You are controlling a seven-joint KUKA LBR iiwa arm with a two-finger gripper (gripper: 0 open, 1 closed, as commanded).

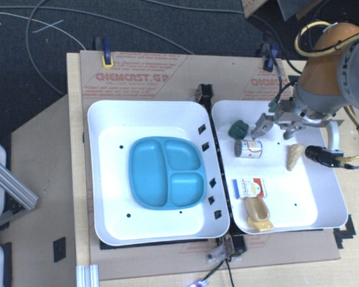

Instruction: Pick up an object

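Observation:
My gripper point(277, 129) hovers over the back of the right bin point(323, 211). Its fingers are spread open and hold nothing. Just below and left of the left fingertip, a small silver can point(249, 149) lies on its side. A dark green lump point(239, 128) sits left of the gripper, close to the bin's left wall. A beige cone-shaped piece point(294, 156) rests below the right fingertip. Nearer the front lie a white card with red and blue print point(250, 188) and a tan scoop-like piece point(258, 212).
The left bin point(107, 160) holds a blue divided plate point(166, 172). A black divider with clips point(214, 160) runs between the two bins. The arm comes in from the right over the right bin's back corner. Bare floor shows at the right bin's front right.

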